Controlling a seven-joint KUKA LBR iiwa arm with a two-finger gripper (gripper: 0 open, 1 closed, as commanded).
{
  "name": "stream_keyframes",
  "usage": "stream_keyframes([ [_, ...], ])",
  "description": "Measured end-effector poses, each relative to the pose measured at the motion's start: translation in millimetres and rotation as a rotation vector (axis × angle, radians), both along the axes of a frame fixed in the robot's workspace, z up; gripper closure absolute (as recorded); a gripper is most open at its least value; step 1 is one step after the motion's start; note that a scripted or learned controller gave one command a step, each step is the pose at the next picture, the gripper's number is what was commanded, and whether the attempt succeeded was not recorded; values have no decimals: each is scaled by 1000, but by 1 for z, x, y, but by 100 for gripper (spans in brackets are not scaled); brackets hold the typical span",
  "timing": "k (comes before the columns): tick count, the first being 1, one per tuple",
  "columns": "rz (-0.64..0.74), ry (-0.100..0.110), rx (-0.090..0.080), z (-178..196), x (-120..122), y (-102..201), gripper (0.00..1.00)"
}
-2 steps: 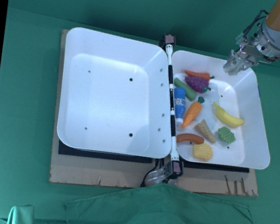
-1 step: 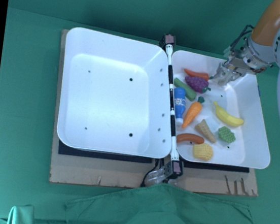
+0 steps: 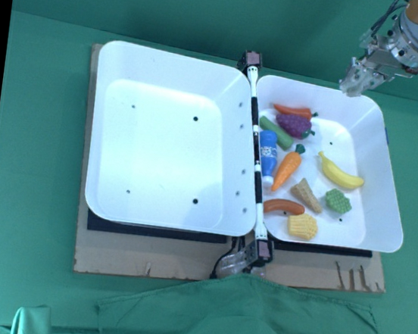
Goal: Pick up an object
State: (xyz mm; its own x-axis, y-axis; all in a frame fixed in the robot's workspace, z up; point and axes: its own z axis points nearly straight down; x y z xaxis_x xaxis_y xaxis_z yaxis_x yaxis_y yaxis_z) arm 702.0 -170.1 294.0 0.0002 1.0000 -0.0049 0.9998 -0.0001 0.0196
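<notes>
Green cloth (image 3: 249, 324) lay nearest; the gripper (image 3: 355, 81) hovered over the right bin's (image 3: 386, 216) far rim, finger state impossible to tell.

You get bright, even light from overhead, with no hard shadows. The left bin (image 3: 165, 149) is washed nearly pure white, so its walls and floor barely separate. The right bin (image 3: 375, 184) shows soft grey shading along its inner walls. Toys cast only faint, short shadows. Focus is fair at the table's (image 3: 37, 140) middle; the hand (image 3: 355, 81) at the far right corner looks slightly soft.
</notes>
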Motion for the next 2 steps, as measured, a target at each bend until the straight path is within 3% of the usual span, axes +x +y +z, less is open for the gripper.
stream_keyframes([
  [1, -5, 22, 2, -59, -2, -18, 100],
  [2, -2, 27, 3, -109, -2, -18, 100],
])
